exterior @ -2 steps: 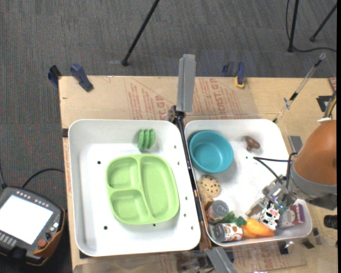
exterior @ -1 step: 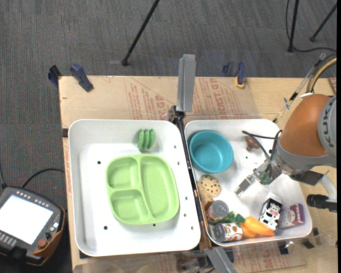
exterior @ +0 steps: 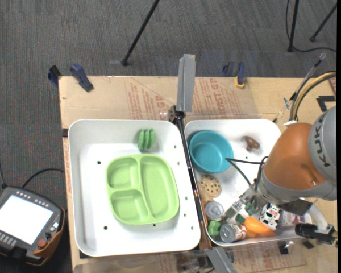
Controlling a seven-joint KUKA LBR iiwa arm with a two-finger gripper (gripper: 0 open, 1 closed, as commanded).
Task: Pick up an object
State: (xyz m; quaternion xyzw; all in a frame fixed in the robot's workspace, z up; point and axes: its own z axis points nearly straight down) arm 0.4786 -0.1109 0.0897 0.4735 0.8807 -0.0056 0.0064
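Down in the right bin's [exterior: 273, 127] near corner: gripper [exterior: 242, 205] over orange carrot [exterior: 257, 226] and cans [exterior: 215, 210]; finger state impossible to tell; best centre on one item before closing

A light green divided plate [exterior: 142, 189] lies in the white left bin [exterior: 82, 152], with a darker green ribbed piece [exterior: 146, 139] above it. The white right bin [exterior: 273, 128] holds a teal bowl [exterior: 210, 151], a tan cookie with dark chips [exterior: 209, 186], a brown item [exterior: 251, 143], a silver can [exterior: 214, 210] and an orange carrot [exterior: 258, 227]. The arm [exterior: 298, 164] is orange and grey. The tabletop [exterior: 125, 95] is brown cardboard with red printing.
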